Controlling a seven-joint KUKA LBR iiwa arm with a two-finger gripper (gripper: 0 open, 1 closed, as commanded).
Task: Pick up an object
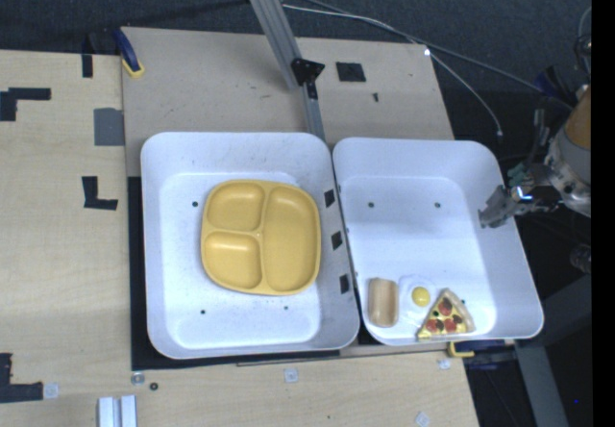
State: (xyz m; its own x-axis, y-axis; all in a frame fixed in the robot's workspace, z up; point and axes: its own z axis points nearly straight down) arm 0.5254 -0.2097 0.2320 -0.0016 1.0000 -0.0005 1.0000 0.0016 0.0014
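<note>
Where rim (pixel 500 175) meets hand (pixel 500 209)

Pincer (pixel 500 209) low at right, wrist angled leftward

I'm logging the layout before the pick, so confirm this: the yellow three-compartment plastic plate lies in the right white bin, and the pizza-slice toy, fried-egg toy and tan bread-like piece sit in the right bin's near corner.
One thing is wrong: the yellow three-compartment plastic plate lies in the left white bin, not the right. The camera view shows it. The pizza-slice toy, fried-egg toy and tan bread-like piece do sit in the right white bin's near corner.
</note>
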